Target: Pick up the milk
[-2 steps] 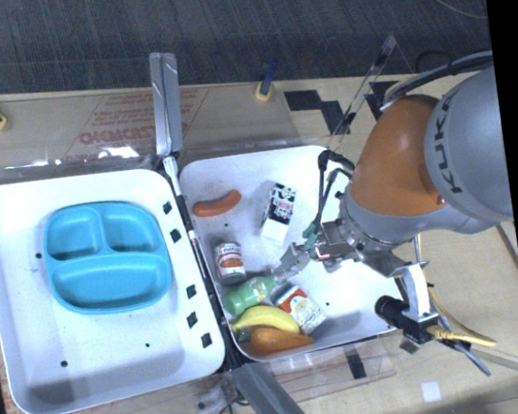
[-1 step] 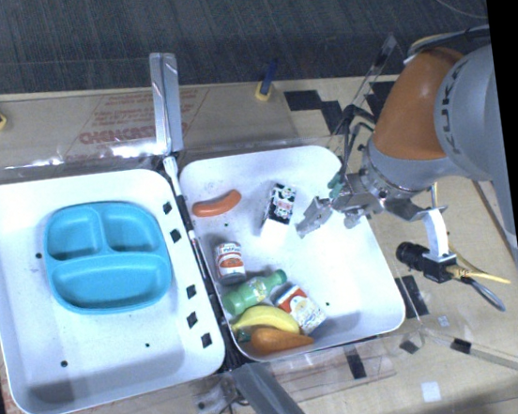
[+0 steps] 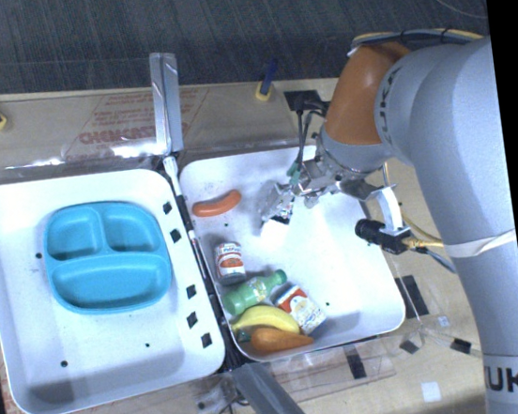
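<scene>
Glossy white plastic bins (image 3: 23, 280); smooth matt blue plastic tray (image 3: 106, 254)

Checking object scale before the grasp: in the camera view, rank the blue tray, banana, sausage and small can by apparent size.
1. blue tray
2. banana and sausage, too alike to rank
3. small can

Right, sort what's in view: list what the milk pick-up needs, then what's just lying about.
For the job:
milk carton, claw

Lying about:
sausage, can, green bottle, banana, blue tray in the left bin
</scene>
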You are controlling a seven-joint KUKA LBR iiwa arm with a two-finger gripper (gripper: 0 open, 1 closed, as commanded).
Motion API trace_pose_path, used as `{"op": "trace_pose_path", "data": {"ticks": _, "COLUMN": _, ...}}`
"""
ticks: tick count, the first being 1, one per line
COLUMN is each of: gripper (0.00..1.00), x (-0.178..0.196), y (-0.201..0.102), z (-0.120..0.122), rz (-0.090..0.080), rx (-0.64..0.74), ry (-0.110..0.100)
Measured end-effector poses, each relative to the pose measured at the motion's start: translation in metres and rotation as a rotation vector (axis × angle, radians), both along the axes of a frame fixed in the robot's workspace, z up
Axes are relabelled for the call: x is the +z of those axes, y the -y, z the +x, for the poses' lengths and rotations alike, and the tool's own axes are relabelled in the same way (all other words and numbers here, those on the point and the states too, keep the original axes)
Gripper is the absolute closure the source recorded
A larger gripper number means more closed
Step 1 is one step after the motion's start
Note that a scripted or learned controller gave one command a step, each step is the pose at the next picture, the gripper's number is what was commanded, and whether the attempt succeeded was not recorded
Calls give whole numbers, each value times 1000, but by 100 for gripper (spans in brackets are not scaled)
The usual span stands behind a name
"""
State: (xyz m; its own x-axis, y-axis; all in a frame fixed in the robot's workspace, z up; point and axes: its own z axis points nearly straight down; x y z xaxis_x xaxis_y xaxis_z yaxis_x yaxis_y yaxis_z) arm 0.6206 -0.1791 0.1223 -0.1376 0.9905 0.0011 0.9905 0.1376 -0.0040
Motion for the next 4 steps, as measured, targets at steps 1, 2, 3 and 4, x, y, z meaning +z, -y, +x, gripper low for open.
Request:
{"op": "trace_pose_path", "data": {"ticks": 1, "gripper": 0, "x": -29, "y": 6, "z": 9, "rz": 1, "rx": 62, "ry": 4}}
{"op": "trace_pose_path", "data": {"ticks": 2, "gripper": 100, "x": -21, "y": 5, "z": 10, "rz": 1, "rx": 67, "ry": 1}}
{"op": "trace_pose_path", "data": {"ticks": 3, "gripper": 100, "x": -30, "y": 11, "z": 13, "rz": -1, "rx": 46, "ry": 1}}
{"op": "trace_pose_path", "data": {"ticks": 4, "gripper": 100, "x": 55, "y": 1, "z": 36, "rz": -1, "rx": -126, "ry": 1}}
